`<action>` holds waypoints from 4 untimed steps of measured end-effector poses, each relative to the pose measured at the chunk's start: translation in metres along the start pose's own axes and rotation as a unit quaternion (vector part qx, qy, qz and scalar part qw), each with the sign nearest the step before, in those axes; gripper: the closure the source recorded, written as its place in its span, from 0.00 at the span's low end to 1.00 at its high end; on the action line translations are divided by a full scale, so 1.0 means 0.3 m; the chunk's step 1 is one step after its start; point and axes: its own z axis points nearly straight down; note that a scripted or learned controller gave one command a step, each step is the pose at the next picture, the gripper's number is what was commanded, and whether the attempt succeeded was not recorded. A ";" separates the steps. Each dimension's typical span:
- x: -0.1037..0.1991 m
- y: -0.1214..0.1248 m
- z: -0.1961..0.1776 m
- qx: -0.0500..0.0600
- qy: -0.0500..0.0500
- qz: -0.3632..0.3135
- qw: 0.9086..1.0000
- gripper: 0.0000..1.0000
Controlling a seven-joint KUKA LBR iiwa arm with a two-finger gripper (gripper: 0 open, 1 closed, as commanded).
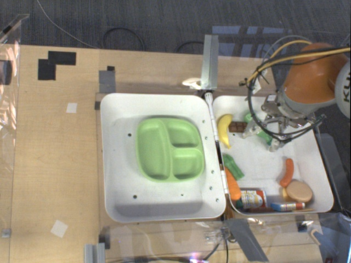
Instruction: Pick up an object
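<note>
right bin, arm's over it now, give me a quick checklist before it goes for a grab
1. Gripper over the right bin: ok, it sits over the bin's upper part.
2. Fingers open for a grab: cannot tell, cables and the wrist hide them.
3. Anything already held: cannot tell.
4. Target under the gripper: ok, a small green item lies just below it; the banana is to its left.
5. Other objects out of the way: ok, the sausage, can and carrot lie lower in the bin.
6. Green tray stays out of it: ok, it sits in the left bin.
</note>
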 end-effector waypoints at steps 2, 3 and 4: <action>-0.084 -0.091 -0.452 0.002 -0.001 0.208 0.978 1.00; -0.080 -0.087 -0.436 -0.001 0.001 0.208 0.978 0.00; -0.114 -0.063 -0.028 -0.001 0.001 0.160 0.987 0.00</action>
